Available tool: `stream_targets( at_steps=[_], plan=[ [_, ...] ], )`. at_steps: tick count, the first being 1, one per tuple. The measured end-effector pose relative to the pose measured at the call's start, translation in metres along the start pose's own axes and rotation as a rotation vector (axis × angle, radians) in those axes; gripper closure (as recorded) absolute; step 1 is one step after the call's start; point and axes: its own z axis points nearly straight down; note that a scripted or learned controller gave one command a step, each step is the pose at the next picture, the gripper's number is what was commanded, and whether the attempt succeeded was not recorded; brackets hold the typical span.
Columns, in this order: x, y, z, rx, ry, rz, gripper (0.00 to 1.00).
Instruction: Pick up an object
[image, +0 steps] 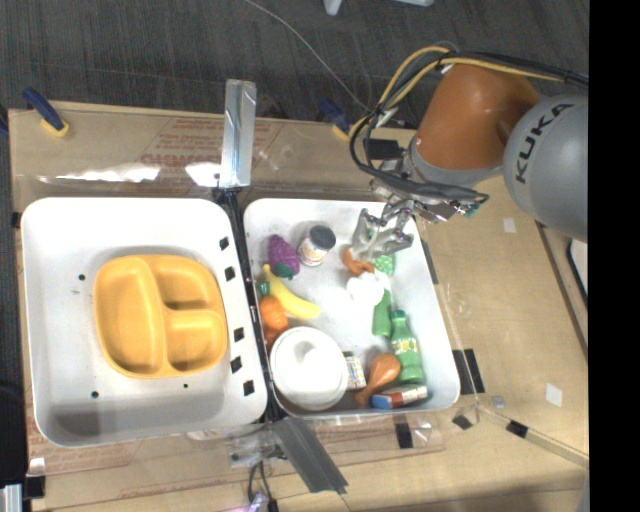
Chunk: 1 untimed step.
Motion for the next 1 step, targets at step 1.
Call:
stream_targets(
  at_steps=[1],
  plan=[
    [0.0109, -0.0067, -0.0149, -0.001, -0.001, -0.418, 1.00]
  ],
)
